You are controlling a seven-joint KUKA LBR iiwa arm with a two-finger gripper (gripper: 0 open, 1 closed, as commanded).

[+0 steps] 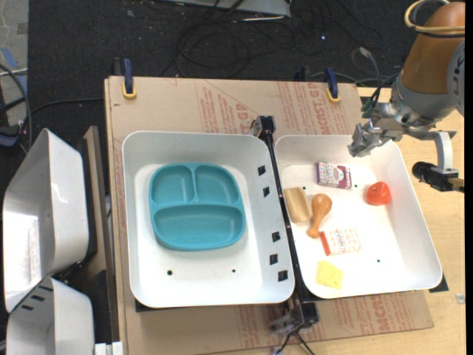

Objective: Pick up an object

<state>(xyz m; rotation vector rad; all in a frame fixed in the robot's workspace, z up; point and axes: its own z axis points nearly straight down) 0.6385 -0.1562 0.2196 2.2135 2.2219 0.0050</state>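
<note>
On the bench (192, 106), left bin (140, 220) carries a teal tray (196, 205); right bin (414, 250) has the pickings: bread (297, 204), drumstick (320, 211), packet (333, 174), red-and-white wrapper (341, 240), tomato (378, 193), yellow piece (329, 275). The pincer (363, 140) hovers over the right bin's far edge, whether spread or closed I cannot tell. Nothing lifted yet; the whole pick looks left to do.

Tray (196, 205) in left bin (140, 220). In right bin (414, 220): packet (333, 174) at back, tomato (378, 193) to its right, bread (297, 204) beside drumstick (320, 212), sachet (341, 240) before them, wedge (329, 274) nearest front. Gripper (360, 144) over back edge.
</note>
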